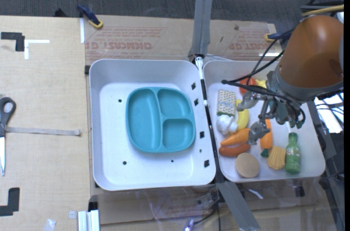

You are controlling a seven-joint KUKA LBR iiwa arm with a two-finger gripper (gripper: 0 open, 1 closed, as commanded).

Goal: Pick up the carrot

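Pale wood covers the bench [44, 93] on the left side of the frame, with a sheet of brown cardboard [142, 37] lying under the top of the two white bins. The left bin [104, 115] sits in the middle of the frame and holds a turquoise divided plate [161, 119] with three compartments. The right bin [314, 167] touches it on its right side and is crowded with toy food. The arm [314, 52], its orange band large at the upper right, reaches down over this bin, and the gripper [259, 129] hangs low among the food, just above the right end of the carrot [236, 138]; whether its fingers are open or closed cannot be told. The carrot lies tilted in the lower left part of the right bin, beside a reddish sausage [234, 150]. Below them rests a tan round cookie [248, 165]. To the right stand a green bottle [292, 154] and a yellow corn cob [276, 158]. A pair of scissors [4, 115] lies at the far left edge.
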